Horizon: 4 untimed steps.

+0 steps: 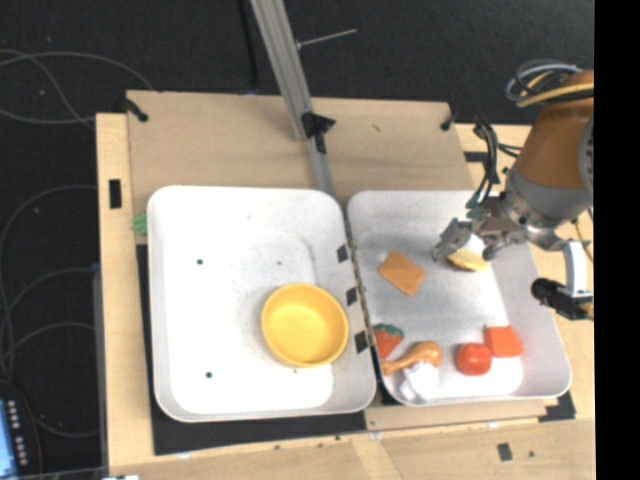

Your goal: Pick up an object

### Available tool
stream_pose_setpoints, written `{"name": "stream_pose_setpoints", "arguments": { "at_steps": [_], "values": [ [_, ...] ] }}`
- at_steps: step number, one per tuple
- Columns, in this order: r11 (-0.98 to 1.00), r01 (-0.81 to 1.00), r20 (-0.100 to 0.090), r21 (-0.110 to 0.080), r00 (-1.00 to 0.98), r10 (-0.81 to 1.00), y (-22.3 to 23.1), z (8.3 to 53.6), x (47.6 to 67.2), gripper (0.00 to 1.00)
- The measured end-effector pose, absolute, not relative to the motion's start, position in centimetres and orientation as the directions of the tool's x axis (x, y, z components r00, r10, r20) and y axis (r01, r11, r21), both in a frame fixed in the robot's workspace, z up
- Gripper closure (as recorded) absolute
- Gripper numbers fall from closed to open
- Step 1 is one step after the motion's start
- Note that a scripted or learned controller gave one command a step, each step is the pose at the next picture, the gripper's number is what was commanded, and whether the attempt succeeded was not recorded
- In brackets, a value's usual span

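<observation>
**No legible text in frame**

Checked the whole view, nothing readable. No labels, brands, nos. or signs on either white bin [180,268], the bench [220,138], or the arm [555,158]. Objs in the bins carry no print: yellow bowl [304,324], tan block [401,272], red/orange pieces [490,350] all plain. Small dark marks on the bench board + bin edges look like clips or tape, not chars. Bottom-left corner has a device w/ a bluish panel [12,446]; could be a display, but too small/blurred to read anything off it.
</observation>
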State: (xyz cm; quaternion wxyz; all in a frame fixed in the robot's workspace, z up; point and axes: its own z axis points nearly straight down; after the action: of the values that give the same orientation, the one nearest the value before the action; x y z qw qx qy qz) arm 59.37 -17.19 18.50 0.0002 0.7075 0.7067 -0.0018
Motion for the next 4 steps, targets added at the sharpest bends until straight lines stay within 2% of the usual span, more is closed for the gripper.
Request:
{"name": "stream_pose_setpoints", "arguments": {
  "at_steps": [1, 2, 3, 4],
  "values": [
    [-0.002, 1.000, -0.002, -0.004, 0.002, 1.000, -16.9, 13.8, 58.6, 0.00],
    [-0.003, 1.000, -0.004, 0.003, 0.003, 1.000, -17.1, 10.1, 58.7, 0.00],
    [-0.006, 1.000, -0.003, 0.008, 0.006, 1.000, -17.1, 11.4, 58.8, 1.00],
    [0.003, 1.000, -0.001, 0.006, -0.003, 1.000, -16.7, 16.1, 59.5, 1.00]
  ]
}}
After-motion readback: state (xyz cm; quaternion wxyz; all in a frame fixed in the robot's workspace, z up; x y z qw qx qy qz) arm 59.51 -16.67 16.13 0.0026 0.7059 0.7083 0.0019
